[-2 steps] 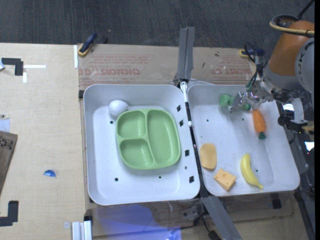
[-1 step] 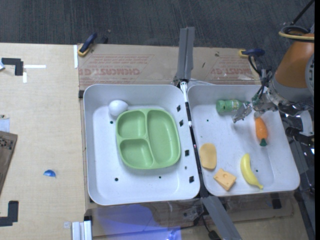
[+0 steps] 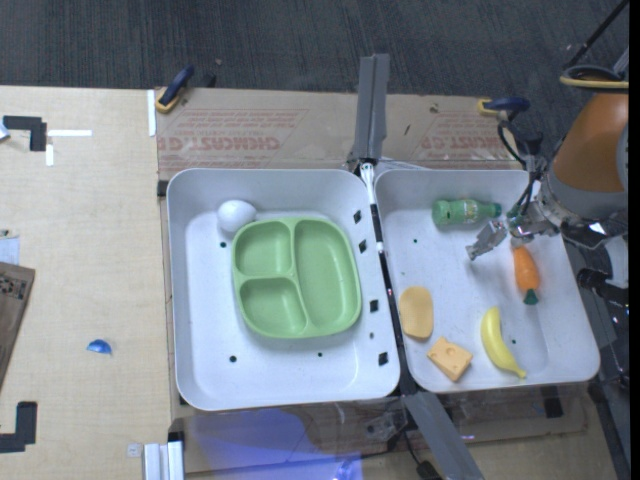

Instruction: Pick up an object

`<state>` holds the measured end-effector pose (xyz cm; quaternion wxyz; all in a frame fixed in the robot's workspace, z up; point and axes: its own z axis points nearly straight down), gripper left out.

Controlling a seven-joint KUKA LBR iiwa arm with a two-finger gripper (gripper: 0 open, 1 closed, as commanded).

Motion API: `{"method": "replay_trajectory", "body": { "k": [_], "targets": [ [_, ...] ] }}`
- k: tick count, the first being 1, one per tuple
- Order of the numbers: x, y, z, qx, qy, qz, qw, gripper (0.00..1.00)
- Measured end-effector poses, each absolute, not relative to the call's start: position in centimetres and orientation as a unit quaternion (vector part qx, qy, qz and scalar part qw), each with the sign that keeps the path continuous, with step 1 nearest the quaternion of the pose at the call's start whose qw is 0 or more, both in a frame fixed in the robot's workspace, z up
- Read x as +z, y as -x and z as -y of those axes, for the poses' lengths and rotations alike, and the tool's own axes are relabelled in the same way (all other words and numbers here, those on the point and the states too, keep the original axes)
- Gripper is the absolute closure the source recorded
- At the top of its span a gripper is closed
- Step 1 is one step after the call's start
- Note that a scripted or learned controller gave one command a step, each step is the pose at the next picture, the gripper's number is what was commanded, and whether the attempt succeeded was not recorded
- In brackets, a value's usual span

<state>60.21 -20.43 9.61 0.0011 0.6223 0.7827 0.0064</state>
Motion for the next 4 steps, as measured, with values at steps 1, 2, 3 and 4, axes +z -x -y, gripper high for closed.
{"method": "replay_trajectory", "body": {
  "k": [1,2,3,4],
  "targets": [
    [9.7,-59.0,20.8,0.0094,-0.612,-0.791,0.0,0.0],
    [9.7,-58.4,20.7,0.0108,-0.627,-0.779,0.0,0.0],
    [9.7,-55.9,20.8,0.0094,-0.62,-0.785,0.0,0.0],
    [9.6,-52.4,21.1,0.0078,-0.555,-0.832,0.002,0.0]
  ]
}}
